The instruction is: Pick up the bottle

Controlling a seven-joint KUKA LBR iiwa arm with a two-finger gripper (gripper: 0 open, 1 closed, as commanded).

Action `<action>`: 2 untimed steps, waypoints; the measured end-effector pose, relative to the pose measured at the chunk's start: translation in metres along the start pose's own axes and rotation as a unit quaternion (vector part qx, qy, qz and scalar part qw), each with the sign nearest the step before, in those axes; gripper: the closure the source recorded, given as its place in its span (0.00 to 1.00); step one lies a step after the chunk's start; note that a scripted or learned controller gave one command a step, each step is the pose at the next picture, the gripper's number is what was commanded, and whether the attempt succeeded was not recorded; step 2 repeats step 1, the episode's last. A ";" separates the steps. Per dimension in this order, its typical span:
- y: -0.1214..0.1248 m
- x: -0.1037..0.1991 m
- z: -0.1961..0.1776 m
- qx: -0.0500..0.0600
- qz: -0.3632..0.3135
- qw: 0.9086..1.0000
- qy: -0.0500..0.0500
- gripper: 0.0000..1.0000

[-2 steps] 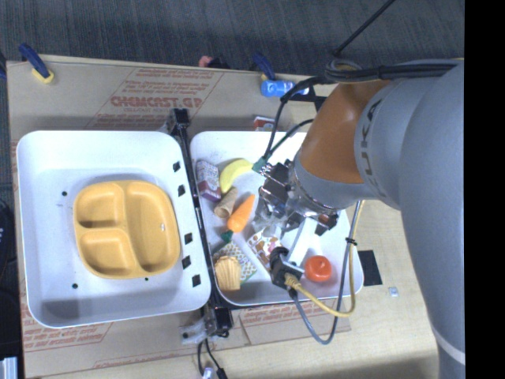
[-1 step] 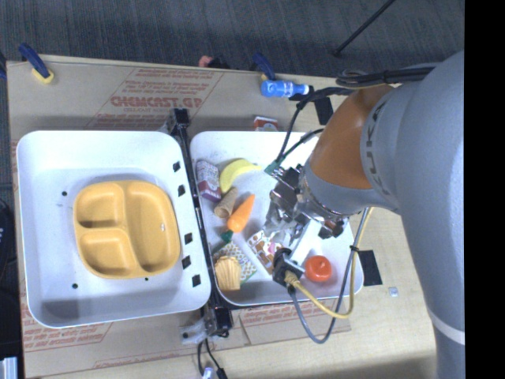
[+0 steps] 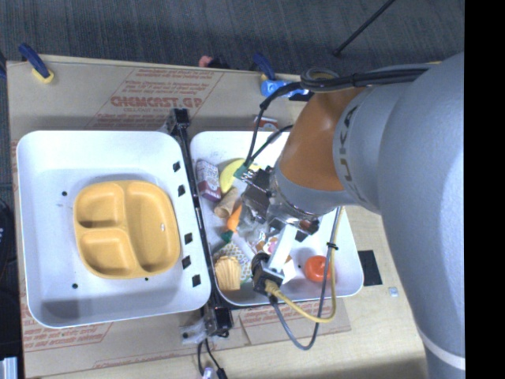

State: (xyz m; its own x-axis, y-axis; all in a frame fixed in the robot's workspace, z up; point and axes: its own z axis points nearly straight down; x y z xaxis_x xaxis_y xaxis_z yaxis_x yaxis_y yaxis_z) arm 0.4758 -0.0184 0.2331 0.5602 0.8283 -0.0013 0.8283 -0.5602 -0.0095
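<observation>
My gripper (image 3: pixel 254 226) hangs low over the middle of the right bin (image 3: pixel 347 279), and the arm's wrist covers much of it. Just under the gripper lies a clear, shiny thing (image 3: pixel 246 235) that may be the bottle; most of it is hidden and I cannot tell whether the gripper touches it. A round orange-red piece (image 3: pixel 316 268) sits by the bin's near right side, to the right of the gripper.
The right bin also holds a yellow fruit (image 3: pixel 230 172), a dark packet (image 3: pixel 208 178), a small orange carrot (image 3: pixel 233 219), a tan piece (image 3: pixel 226 204) and a ridged tan cup-shaped thing (image 3: pixel 228 272). A yellow divided plate (image 3: pixel 126 227) lies in the left bin (image 3: pixel 39 212).
</observation>
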 end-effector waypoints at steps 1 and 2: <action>-0.036 0.053 0.035 -0.001 -0.023 1.000 -0.001 1.00; -0.036 0.053 0.035 -0.001 -0.023 1.000 -0.001 1.00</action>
